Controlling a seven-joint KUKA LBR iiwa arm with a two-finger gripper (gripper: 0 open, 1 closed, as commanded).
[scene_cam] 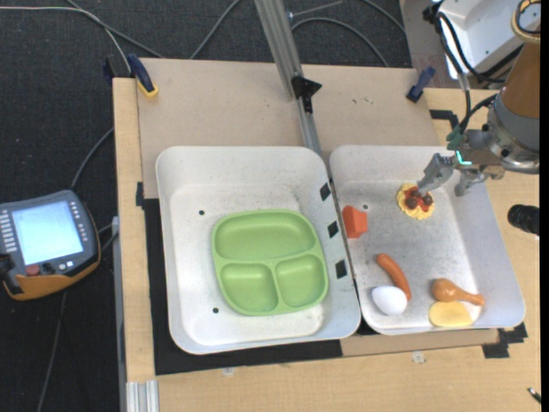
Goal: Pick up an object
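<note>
The end effector (448,177) is seen over the upper part of the right bin (506,269), its fingers spread and nothing gripped between them, just beside a small yellow piece topped with red (415,202). Lower in that bin are found an orange block (354,221), a carrot (393,271), a white egg (389,299) and a drumstick (456,293), while a green divided plate (269,258) lies in the left bin (184,196).

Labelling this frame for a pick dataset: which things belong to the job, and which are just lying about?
Job:
gripper
yellow-and-red toy beside it
orange block
carrot
white egg
drumstick
yellow piece

Lying about:
green divided plate
handheld screen
</note>
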